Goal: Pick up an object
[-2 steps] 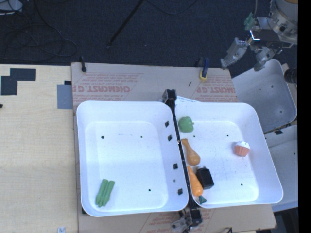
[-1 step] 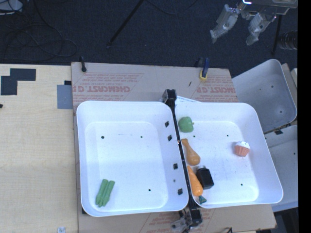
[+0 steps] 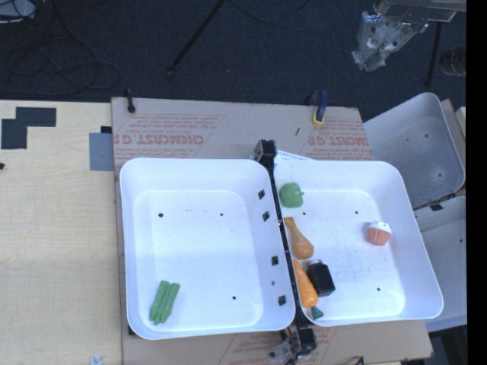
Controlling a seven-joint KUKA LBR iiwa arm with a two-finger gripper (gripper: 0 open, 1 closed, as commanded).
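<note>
My gripper (image 3: 371, 52) hangs high at the top right, over the dark floor behind the bench and well away from both bins. The right bin (image 3: 423, 255) holds a green round fruit (image 3: 291, 195) near its far left corner. Below it lie an orange gourd (image 3: 300, 239), a carrot (image 3: 305, 284) along the divider, and a black block (image 3: 320, 277) touching the carrot. A pink cupcake (image 3: 379, 233) sits alone on the right side. In the left bin (image 3: 125, 226), a bunch of green beans (image 3: 163, 302) lies near the front left corner.
Both bins rest on a cardboard sheet (image 3: 228, 131) held by a blue clamp (image 3: 320, 106) and a black clamp (image 3: 130, 101). A grey metal plate (image 3: 422, 147) stands beyond the right bin. Pale wooden bench (image 3: 53, 242) stretches to the left.
</note>
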